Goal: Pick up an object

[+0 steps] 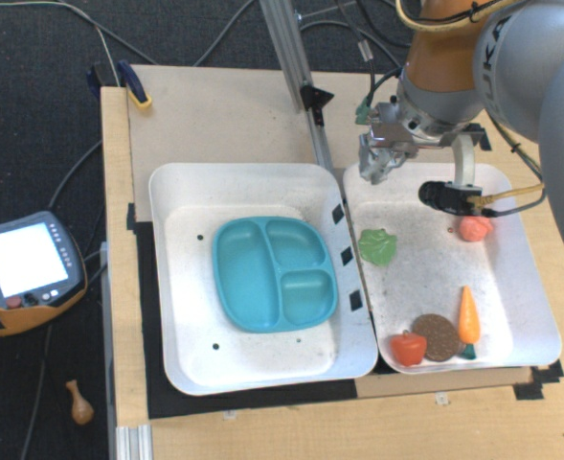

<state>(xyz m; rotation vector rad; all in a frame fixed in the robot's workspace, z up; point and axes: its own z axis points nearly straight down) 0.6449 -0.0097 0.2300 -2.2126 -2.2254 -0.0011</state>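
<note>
A pale wooden bench (pixel 214 113) is standing on dark carpet (pixel 33 113), with loose cables trailing across the floor beyond it. Two shallow white bins are sitting side by side on the bench. The right bin (pixel 530 295) serves here as the landmark. Directly to its left, the left bin (pixel 181 257) is carrying a teal divided tray (pixel 274 272). Farther left of the right bin, off the bench, a handheld control pendant (pixel 23 271) with a bright screen is lying on the carpet. A blue and yellow clamp (pixel 134 86) is gripping the bench's far left corner, and a metal post (pixel 291 56) is rising behind the seam between the bins.

The gripper (pixel 377 166) is hanging over the far left corner of the right bin, beneath the grey arm (pixel 540 56) and its orange band; whether the claw is spread or pressed together cannot be told, and nothing is visibly pinched in it.

Inside the right bin, a green leafy piece (pixel 377 246) is lying near the left wall. A pink object (pixel 473 228) is resting toward the far right side. An orange carrot (pixel 467 316) is lying near the front edge, its long axis running roughly front to back, narrow tip pointing away from the front rim. Just beside it, a brown round piece (pixel 438 335) is touching a red object (pixel 408 349) at the front rim.
</note>
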